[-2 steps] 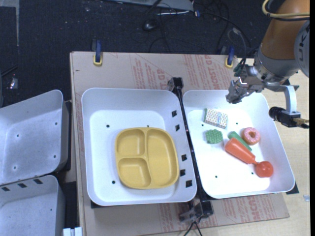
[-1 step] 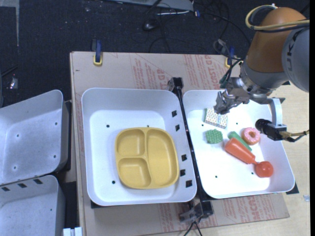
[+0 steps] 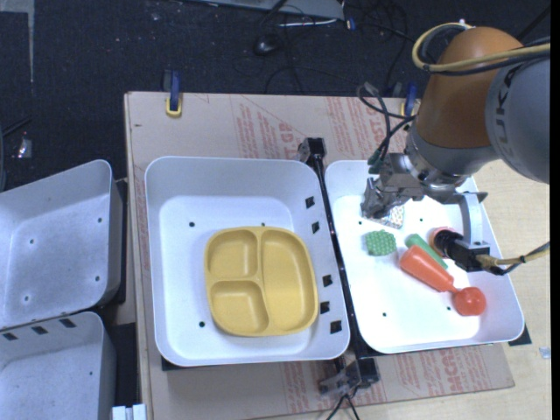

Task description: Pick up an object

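Evidently not picked yet: gripper [image 3: 386, 201] low over far-left part of right bin [image 3: 398, 318], open or closed impossible to tell, green block [image 3: 380, 242] just near of it, orange carrot [image 3: 426, 268] beside, grasp and lift left.

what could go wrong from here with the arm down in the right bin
1. The gripper sits behind the green object, not over it, so a grab from here may come up with nothing.
2. It is low near the right bin and its left wall, so a sideways move could bump the wall.
3. The orange carrot-shaped toy lies right by the red ball; reaching for one may push the other away.
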`<state>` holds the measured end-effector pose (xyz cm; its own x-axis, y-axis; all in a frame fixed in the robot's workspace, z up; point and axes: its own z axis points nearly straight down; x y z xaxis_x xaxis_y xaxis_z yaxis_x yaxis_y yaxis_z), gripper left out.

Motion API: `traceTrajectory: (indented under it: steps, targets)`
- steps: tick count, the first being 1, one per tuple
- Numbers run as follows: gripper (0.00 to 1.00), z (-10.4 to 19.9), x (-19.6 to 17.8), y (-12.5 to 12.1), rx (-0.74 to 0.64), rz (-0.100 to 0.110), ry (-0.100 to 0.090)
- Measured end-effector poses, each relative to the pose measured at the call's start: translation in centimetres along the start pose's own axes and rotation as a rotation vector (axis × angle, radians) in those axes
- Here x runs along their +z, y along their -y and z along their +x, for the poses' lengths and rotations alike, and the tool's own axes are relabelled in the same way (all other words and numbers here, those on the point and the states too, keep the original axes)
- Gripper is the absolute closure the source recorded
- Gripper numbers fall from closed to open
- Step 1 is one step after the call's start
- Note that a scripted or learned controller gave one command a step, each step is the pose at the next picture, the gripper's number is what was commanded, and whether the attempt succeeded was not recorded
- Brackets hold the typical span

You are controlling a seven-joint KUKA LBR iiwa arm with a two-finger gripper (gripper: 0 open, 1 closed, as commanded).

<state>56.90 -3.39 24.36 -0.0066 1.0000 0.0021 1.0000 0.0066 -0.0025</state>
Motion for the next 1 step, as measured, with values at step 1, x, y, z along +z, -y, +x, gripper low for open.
traceTrajectory:
  steps: [1]
  targets:
    - [1.00,5.66,0.89,2.82,-0.002,0.002,0.000]
